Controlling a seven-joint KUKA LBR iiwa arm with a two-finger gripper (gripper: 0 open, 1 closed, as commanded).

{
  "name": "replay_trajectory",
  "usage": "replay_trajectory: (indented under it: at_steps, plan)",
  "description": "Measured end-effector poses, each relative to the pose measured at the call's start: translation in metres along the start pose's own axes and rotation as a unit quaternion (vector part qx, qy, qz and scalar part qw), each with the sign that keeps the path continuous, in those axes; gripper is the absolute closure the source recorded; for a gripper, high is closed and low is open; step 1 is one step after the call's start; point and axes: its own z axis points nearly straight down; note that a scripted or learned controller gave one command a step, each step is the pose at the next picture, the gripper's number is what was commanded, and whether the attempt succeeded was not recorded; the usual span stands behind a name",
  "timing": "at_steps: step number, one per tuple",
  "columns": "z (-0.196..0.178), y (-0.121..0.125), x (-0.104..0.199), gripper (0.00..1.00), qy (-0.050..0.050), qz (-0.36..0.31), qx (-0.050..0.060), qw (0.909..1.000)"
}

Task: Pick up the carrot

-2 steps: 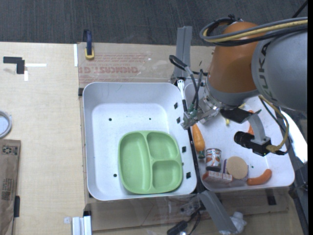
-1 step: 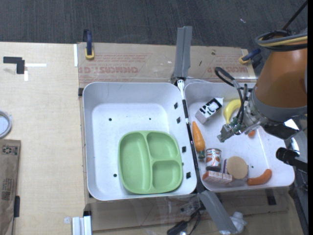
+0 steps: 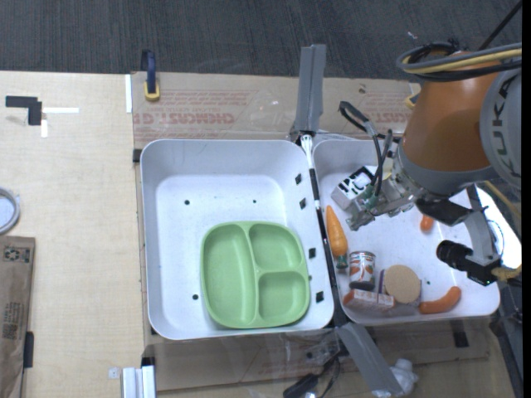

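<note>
The carrot (image 3: 335, 230) is orange and tapered. It lies lengthwise against the left wall of the right bin (image 3: 473, 309), its tip pointing toward the back. My gripper (image 3: 362, 211) hangs low over that bin, just right of the carrot's upper end and slightly apart from it. The grey and orange arm (image 3: 452, 123) reaches in from the right and covers the back right part of the bin. Nothing shows held in the gripper.
A green divided plate (image 3: 255, 274) lies in the left bin (image 3: 166, 222). In the right bin, in front of the carrot, are a small can (image 3: 362, 265), a flat packet (image 3: 370, 299), a round tan disc (image 3: 402, 283) and a sausage (image 3: 440, 301). A small orange piece (image 3: 427, 223) lies under the arm.
</note>
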Motion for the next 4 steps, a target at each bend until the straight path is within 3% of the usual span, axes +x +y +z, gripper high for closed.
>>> replay_trajectory:
  at_steps: [1, 2, 3, 4]
  plan:
    - [-0.05, 0.027, -0.117, 1.0, -0.001, -0.022, -0.001, 0.9998]
    - [0.112, 0.037, -0.156, 1.0, 0.0, -0.019, 0.0, 0.9998]
    - [0.147, -0.021, -0.181, 1.0, 0.0, 0.037, 0.0, 0.9993]
    - [0.054, 0.025, -0.177, 1.0, -0.001, -0.055, -0.002, 0.9985]
